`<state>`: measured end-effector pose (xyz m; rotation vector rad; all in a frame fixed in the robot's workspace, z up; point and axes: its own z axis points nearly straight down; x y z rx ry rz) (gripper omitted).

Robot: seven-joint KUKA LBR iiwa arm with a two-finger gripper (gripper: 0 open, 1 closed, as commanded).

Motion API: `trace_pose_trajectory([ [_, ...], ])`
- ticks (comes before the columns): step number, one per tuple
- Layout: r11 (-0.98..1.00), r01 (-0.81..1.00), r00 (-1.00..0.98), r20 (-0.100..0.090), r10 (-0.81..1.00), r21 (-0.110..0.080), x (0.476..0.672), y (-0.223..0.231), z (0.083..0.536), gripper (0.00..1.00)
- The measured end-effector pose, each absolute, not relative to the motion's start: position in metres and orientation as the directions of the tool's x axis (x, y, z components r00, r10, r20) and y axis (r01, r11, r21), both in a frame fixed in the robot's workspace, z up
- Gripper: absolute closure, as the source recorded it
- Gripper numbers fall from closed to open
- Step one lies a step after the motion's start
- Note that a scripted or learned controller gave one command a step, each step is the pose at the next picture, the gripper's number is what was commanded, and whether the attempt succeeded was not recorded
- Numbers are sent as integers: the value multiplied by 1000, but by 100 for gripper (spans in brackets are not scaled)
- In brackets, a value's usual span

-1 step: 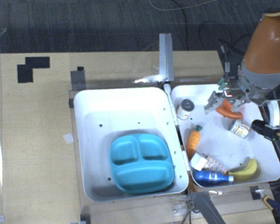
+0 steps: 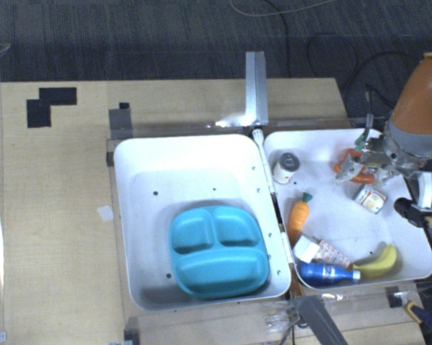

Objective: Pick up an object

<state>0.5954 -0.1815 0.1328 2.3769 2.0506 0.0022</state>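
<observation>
Two bins (image 2: 130,211), blue tray (image 2: 218,250) left, banana (image 2: 377,261) right

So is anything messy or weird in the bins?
Nothing looks broken or spilled. The blue tray lies flat in the left bin; the carrot, banana and bottle lie jumbled in the right bin.

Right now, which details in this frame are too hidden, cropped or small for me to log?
- End effector: wrist hardware hides its fingers in the camera view; open or shut, and any contact, can't be judged.
- Small item just below it: too small to identify.
- Packet: partly tucked between the blue bottle and banana; label unreadable.
- Arm: cropped by the right edge.
</observation>
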Motion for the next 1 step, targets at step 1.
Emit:
trace_pose_trajectory([
  [1, -168, 986, 168, -1, 986, 8, 645, -189, 87, 0],
])
